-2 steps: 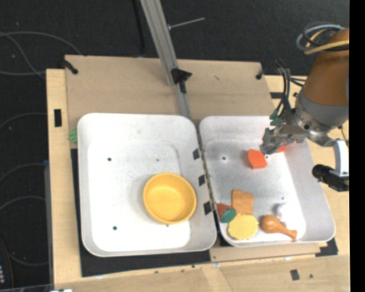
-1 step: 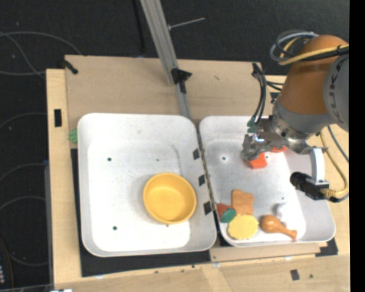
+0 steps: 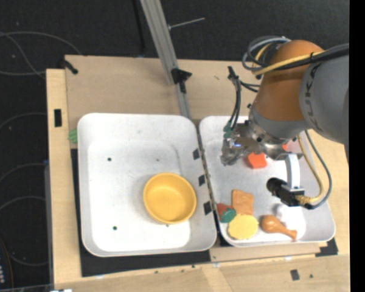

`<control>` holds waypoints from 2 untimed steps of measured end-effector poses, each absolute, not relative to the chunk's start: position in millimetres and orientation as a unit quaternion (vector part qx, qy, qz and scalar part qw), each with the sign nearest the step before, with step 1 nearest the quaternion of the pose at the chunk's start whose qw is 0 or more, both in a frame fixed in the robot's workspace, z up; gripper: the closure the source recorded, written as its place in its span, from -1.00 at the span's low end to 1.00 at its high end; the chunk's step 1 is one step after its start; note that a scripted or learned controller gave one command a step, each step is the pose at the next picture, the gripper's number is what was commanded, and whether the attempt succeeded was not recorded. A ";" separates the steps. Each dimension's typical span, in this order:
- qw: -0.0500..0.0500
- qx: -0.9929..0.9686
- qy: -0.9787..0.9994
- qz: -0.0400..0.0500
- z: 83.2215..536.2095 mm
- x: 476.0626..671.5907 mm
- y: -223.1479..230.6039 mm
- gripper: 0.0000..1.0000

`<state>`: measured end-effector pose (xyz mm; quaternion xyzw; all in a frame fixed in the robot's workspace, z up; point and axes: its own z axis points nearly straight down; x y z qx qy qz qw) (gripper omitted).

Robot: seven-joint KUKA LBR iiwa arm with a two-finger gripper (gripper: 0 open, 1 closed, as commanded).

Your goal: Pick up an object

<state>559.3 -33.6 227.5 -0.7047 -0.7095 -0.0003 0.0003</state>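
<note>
orange block (image 3: 256,160) | just beside end effector (image 3: 232,152) (finger spread: cannot tell) | right bin (image 3: 316,224)

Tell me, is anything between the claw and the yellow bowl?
Yes. The claw hangs over the right bin, while the bowl sits in the left bin. The bins' adjoining walls lie between them.

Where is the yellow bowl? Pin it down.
The yellow bowl sits in the left bin, toward its lower right part, close to the divide with the right bin.
</note>
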 end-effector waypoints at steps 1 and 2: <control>0.001 -0.705 -0.709 0.000 230.2 536.0 8.5 1.00; 0.001 -0.704 -0.710 -0.001 226.8 525.1 64.0 1.00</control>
